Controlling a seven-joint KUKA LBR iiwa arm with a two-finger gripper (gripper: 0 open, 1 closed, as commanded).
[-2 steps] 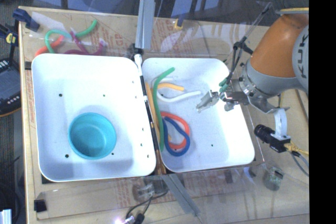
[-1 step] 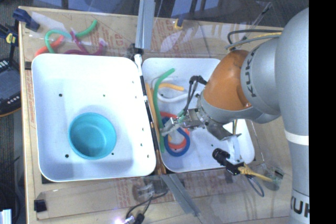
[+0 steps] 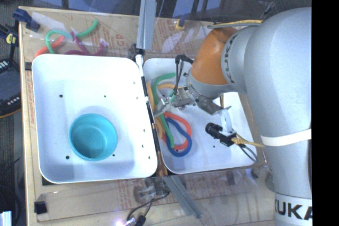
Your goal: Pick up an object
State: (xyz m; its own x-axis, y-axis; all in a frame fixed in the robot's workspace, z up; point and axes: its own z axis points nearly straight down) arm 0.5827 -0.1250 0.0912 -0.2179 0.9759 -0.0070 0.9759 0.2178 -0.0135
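Note:
My gripper point(image 3: 168, 100) reaches down into the right bin point(image 3: 222, 162), at its left side. It sits over a tangle of flexible loops: a red loop point(image 3: 180, 123), a blue loop point(image 3: 183, 148), a green strand point(image 3: 168, 132) and a yellow-green strand point(image 3: 161, 80). The gripper's tip is among the upper ends of these loops, and the arm's orange band point(image 3: 212, 58) and grey body cover much of the bin's right side. A teal bowl point(image 3: 93, 136) stands upright in the left bin point(image 3: 79, 77), toward its front.
More loops in green, pink and red point(image 3: 69, 41) lie on the bench behind the left bin. A clear upright divider point(image 3: 146, 21) rises behind the gap between the bins. The bench's front edge point(image 3: 106, 193) runs below both bins.

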